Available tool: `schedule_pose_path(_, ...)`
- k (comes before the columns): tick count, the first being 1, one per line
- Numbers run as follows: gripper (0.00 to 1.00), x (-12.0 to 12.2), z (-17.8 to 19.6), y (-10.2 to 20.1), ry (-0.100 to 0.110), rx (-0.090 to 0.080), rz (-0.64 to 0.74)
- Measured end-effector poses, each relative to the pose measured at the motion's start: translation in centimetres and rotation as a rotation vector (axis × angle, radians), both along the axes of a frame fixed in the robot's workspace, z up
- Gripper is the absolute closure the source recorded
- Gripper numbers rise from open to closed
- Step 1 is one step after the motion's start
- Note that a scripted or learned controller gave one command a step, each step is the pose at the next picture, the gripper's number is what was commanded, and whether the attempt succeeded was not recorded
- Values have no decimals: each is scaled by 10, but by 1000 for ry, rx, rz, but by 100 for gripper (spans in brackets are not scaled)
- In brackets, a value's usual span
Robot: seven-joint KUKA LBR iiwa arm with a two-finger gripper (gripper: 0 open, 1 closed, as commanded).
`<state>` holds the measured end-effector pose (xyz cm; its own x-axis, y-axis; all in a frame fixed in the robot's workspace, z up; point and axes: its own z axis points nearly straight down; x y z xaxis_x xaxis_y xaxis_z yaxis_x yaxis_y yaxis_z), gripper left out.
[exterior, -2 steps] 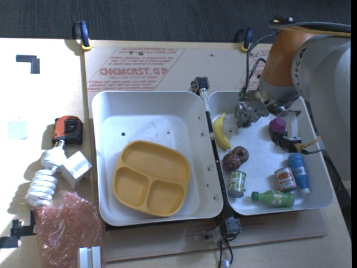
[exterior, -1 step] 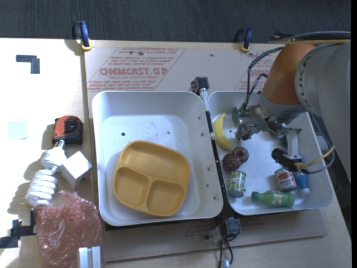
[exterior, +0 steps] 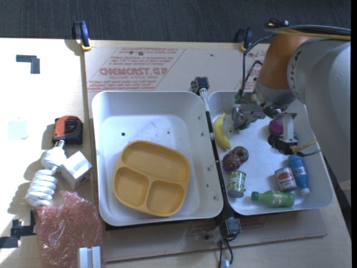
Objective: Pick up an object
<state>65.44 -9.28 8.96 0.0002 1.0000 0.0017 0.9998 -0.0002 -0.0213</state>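
Two shallow white bins side by side on the bench. In the left bin point(exterior: 146, 120), just one thing: a yellow tray point(exterior: 150, 177) with three compartments, lying flat toward the near edge, turned a little askew, nothing in its compartments.

In the right bin point(exterior: 261, 162), several small things. Along the left wall, a banana point(exterior: 221, 132). Just nearer than that, a dark brown doughnut point(exterior: 233, 159), and nearer still a small can with a green label point(exterior: 236, 182), upright. By the near edge, a green bottle point(exterior: 273, 198) lying on its side. Toward the near right corner, a red can point(exterior: 285, 178) with a blue bottle point(exterior: 299, 172) just beside it. Near the far right, a magenta thing point(exterior: 276, 125), partly hidden by the arm, too little of it seen to name.

Banana yellow, curved, short, lying flat with one end toward the far left corner and its length running along the left wall.

Gripper point(exterior: 241, 119) low over the far left part of the right bin, just beside the banana's far end. Cannot tell how far open, nor whether anything is in its grasp.
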Motion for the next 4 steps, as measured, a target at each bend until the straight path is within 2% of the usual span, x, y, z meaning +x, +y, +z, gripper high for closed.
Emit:
schedule_pose_path(1, 0, -64, 3, -3, -21, -2, -1)
schedule_pose_path(2, 0, 0, 0, -30, 0, 0, 2)
schedule_pose_path(3, 0, -5, 2, -3, -17, -2, 2)
schedule_pose_path(4, 0, -52, 3, -1, -21, -2, -1)
